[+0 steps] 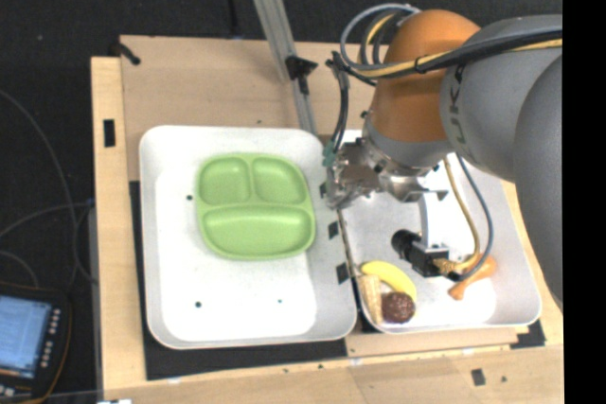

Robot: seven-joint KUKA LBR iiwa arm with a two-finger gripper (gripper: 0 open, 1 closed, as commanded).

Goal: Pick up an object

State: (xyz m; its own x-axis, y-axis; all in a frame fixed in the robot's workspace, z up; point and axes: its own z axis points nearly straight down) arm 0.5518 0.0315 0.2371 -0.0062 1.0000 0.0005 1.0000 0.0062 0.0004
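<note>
The banana (pixel 386 275) lies at the near left corner of the right bin (pixel 507 293), touching a dark brown ball (pixel 399 306) just nearer. It looks like a light toy piece, probably stiff, smooth and a little slippery. The best hold is likely across its narrow middle, since the bin wall crowds its left side. An orange carrot-like piece (pixel 472 275) lies to the right, apart from both. The gripper (pixel 348 180) hangs farther back, over the strip between the two bins. I cannot tell whether it is spread or closed, and nothing shows in its grasp. A green divided plate (pixel 256 206) sits in the left bin (pixel 170 298).
</note>
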